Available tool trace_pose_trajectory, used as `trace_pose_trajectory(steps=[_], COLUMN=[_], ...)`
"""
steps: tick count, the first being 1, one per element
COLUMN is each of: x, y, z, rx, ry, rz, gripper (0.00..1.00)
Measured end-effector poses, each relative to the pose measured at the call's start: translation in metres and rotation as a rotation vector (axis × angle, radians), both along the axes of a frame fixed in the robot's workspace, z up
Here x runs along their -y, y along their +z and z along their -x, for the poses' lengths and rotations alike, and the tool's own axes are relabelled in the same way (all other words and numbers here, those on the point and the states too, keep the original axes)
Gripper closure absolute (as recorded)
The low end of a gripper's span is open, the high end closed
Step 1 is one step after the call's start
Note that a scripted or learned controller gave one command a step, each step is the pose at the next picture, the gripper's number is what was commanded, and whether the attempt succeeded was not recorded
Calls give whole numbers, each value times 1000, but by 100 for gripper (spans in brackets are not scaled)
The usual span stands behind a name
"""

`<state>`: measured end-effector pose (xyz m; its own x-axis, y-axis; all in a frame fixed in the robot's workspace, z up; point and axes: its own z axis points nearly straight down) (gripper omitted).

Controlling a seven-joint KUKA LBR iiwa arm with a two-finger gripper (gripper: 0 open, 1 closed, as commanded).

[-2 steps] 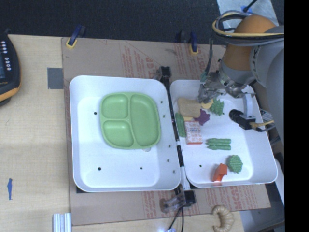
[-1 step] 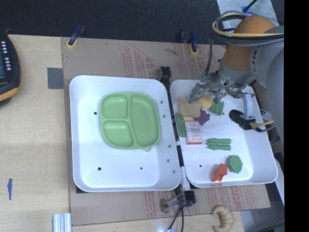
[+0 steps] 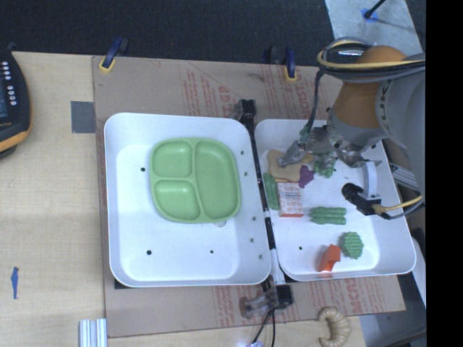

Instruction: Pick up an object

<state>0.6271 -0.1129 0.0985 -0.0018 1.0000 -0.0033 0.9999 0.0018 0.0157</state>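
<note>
On the wooden bench [image 3: 51, 215] we see a brown cardboard sheet [image 3: 181, 85] clamped at its far edge, carrying two white bins. The left bin [image 3: 130, 259] holds a green divided plate [image 3: 195, 179]. In the right bin [image 3: 394, 255] lie a purple piece [image 3: 306, 176], a tan slab [image 3: 283, 168], a small carton [image 3: 291, 199], a green pod [image 3: 328, 215], a green knobbly toy [image 3: 353, 244] and an orange piece [image 3: 329, 258] near the front edge. The gripper [image 3: 312, 152] hangs over the bin's far part, just above the purple piece; we cannot tell how its jaws stand. Beyond the bench's far edge, the floor is dark.
</note>
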Motion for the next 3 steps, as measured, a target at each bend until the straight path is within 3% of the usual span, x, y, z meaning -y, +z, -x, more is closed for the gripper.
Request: trace_pose_trajectory(steps=[1, 2, 3], x=[27, -17, 4], y=[-1, 0, 0], z=[25, -27, -33], rx=[-6, -8, -8], ry=[2, 6, 2], rz=[-2, 2, -5], gripper=[0, 0, 0])
